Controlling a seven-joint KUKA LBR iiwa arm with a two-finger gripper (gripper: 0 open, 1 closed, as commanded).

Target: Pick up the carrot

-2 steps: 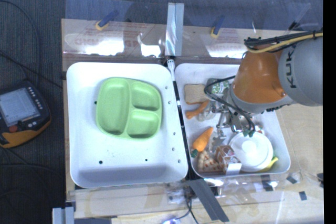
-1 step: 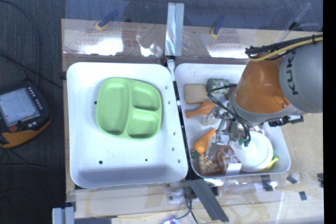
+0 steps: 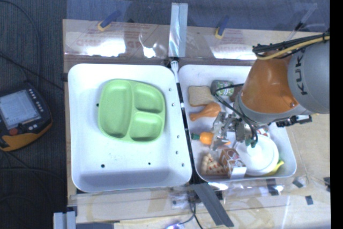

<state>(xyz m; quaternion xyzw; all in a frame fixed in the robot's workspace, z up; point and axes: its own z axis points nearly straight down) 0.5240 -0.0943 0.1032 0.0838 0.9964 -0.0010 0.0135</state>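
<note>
Two bins, end effector [image 3: 224, 134] beside carrot [image 3: 205, 138], opening unclear, chicken leg [image 3: 206, 111] and pizza slice [image 3: 210, 164] crowding close.

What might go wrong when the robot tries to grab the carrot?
The carrot lies in a crowded bin, close beside the chicken leg and the pizza slice, so the tool may nudge or grab one of those instead. The carrot is also small and near the bin's left wall, so it could slip away.
</note>
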